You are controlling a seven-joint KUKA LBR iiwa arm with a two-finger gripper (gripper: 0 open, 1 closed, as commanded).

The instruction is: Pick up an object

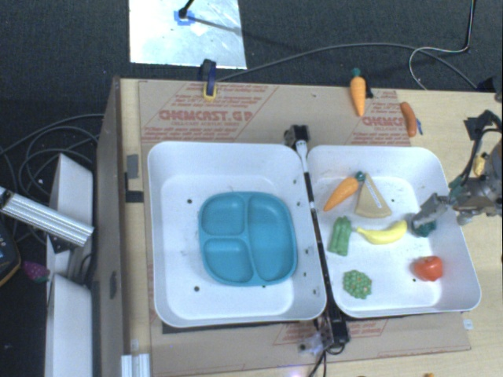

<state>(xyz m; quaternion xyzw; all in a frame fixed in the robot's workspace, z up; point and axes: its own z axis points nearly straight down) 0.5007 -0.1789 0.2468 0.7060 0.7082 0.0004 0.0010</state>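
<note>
Arm cut off at right edge. Gripper small and blurry, can't read it. Bench's bottom edge runs out of shot, cables at left too.

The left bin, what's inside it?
Inside the left bin lies a blue divided plate with nothing in its compartments. The bin floor beneath the plate is covered, so that part is hidden.

Red block letters are printed on the brown cardboard sheet that lies on the bench under the two bins. In the upper middle of the frame, just above the left bin, the print appears to read "CHEMCAST GP". A second run of the same red print sits at the upper right, above the right bin, but there it is cut off and too blurred to read with certainty.
</note>
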